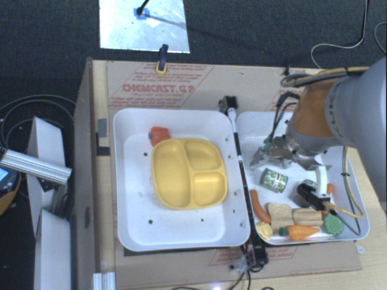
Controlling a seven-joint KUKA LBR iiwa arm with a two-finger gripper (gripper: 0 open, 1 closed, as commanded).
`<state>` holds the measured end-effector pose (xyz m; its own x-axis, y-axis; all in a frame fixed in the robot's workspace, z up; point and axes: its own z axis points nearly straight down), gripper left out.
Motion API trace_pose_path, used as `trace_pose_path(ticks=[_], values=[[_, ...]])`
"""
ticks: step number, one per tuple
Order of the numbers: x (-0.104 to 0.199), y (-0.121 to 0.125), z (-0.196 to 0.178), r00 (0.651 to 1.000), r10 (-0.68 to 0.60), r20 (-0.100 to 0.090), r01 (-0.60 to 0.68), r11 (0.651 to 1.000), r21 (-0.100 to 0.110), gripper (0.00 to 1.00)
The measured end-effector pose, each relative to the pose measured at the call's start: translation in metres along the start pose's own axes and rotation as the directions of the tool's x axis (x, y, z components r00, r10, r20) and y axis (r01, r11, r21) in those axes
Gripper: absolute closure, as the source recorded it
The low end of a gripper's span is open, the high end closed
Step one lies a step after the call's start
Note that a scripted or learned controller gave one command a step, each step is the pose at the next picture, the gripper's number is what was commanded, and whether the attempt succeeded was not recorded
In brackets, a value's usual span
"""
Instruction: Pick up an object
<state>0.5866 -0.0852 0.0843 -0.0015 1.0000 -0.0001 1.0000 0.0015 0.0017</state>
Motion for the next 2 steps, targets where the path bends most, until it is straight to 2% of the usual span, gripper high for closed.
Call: trace_pose_path(ticks=[1, 2], values=[[-0.075, 0.083, -0.095, 1.0, -0.001, 0.003, 0.001, 1.0, -0.005, 0.0], [-0.021, 0.003, -0.012, 1.0, 0.0, -0.002, 0.0, 1.0, 0.004, 0.0]])
